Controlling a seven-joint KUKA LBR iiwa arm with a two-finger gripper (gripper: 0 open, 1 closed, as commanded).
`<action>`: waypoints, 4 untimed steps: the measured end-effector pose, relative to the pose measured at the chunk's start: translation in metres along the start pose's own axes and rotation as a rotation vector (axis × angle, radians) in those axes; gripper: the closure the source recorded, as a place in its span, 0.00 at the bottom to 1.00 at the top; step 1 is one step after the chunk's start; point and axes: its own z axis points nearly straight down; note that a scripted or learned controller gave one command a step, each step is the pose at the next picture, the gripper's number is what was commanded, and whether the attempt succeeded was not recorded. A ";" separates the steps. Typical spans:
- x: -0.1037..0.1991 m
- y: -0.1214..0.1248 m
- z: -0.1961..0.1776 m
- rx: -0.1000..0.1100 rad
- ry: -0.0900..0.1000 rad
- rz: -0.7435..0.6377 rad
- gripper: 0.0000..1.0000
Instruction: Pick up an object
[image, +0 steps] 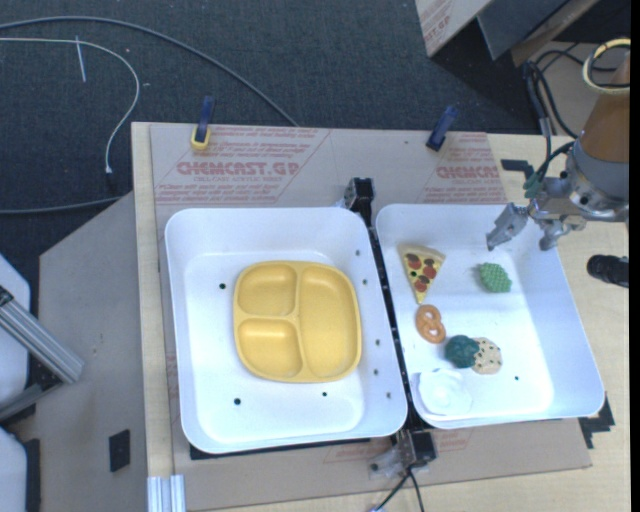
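The end effector (527, 229) hangs over the upper right of the right bin (570, 345). Its two fingers are spread apart and hold nothing. A bumpy green toy (493, 277) lies just below it in that bin. A pizza slice (422, 270), a pretzel (430, 323), a dark green toy (461, 350) and a cookie (486, 356) lie there too. A yellow tray (297, 321) sits in the left bin (200, 250).

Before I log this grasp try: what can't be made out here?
- Tool: small and blurred in the camera view, so its grip state is unclear.
- Arm above the orange band: cut off by the frame's right edge.
- White object in the right bin: too washed out against the bin to identify.
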 end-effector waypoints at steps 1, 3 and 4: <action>0.001 0.003 -0.010 -0.015 -0.003 -0.004 0.00; -0.007 0.008 0.099 -0.010 -0.002 -0.004 0.00; -0.006 0.008 0.109 -0.013 -0.003 -0.005 0.00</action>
